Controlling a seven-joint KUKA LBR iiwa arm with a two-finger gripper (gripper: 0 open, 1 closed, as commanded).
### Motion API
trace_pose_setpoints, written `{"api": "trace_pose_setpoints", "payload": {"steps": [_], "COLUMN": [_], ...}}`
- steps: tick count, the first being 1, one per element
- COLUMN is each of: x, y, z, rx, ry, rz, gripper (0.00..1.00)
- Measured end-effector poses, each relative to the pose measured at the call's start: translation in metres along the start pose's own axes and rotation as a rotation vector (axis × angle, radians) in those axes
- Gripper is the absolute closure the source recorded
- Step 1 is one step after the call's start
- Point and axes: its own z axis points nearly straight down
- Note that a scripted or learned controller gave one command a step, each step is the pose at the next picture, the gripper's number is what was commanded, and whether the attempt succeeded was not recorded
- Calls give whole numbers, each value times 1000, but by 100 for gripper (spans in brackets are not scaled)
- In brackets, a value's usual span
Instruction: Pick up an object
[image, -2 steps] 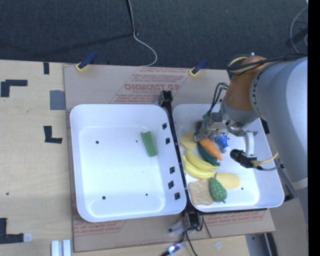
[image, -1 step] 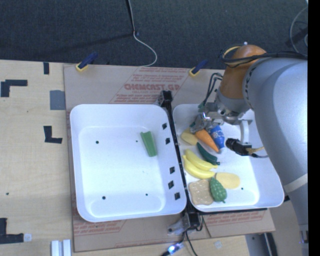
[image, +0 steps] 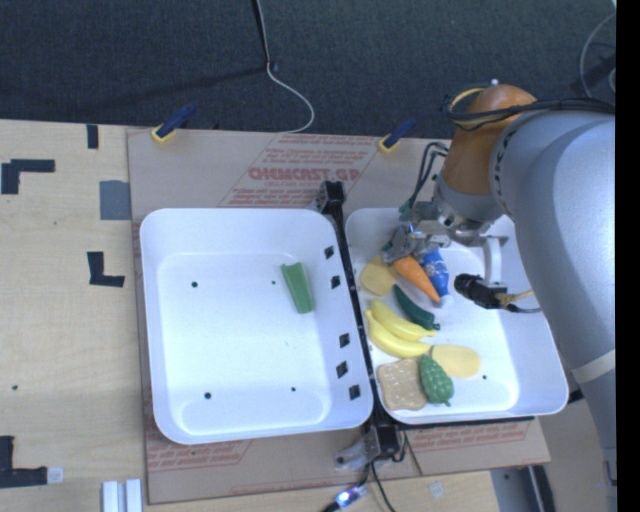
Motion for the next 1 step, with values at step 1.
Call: {"api": "trace_pose_setpoints", "payload": {"steps": [1], "x": [0], "y": [0], "z": [0], "rx": [0], "ry": [-1], "rz": [0], "gripper": [0]}}
